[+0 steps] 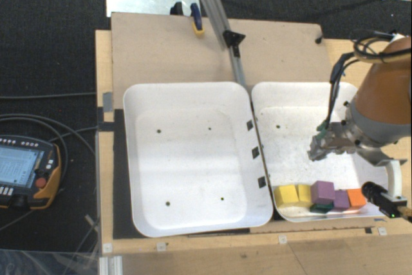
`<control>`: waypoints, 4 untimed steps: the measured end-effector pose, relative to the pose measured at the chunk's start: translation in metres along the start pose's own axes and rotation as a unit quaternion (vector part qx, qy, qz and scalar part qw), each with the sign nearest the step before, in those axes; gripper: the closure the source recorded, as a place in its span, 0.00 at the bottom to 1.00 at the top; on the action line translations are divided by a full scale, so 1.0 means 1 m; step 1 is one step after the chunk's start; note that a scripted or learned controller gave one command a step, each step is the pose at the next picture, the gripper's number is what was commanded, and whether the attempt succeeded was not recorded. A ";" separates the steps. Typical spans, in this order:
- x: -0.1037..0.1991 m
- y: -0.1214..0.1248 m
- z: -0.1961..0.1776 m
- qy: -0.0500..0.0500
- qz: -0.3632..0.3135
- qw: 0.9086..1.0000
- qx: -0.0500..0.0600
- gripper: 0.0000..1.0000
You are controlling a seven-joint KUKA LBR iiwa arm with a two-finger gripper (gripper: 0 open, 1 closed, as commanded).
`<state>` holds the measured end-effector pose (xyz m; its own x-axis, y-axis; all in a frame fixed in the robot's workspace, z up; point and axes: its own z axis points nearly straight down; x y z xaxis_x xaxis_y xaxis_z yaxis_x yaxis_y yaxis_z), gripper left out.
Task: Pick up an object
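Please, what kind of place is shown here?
Probably a robotics lab: a robot arm reaches over two white bins on a bench, a teach pendant lies on dark carpet, and coloured blocks sit in the right bin.

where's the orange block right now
In the camera view the orange block sits in the right bin, at its near right corner, at the right end of the row of blocks, right beside a purple block.

Wooden bench (277, 51) carries two white bins (193, 158) (290, 119) side by side
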<state>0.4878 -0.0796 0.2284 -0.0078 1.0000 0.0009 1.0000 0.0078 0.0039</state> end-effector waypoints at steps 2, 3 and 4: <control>0.012 0.023 -0.014 0.000 -0.001 1.000 0.001 1.00; 0.047 0.016 -0.025 0.000 -0.001 1.000 0.000 1.00; -0.004 0.063 -0.049 -0.002 0.005 1.000 -0.002 1.00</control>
<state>0.5504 -0.0833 0.2774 0.0014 1.0000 -0.0034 1.0000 -0.0013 0.0083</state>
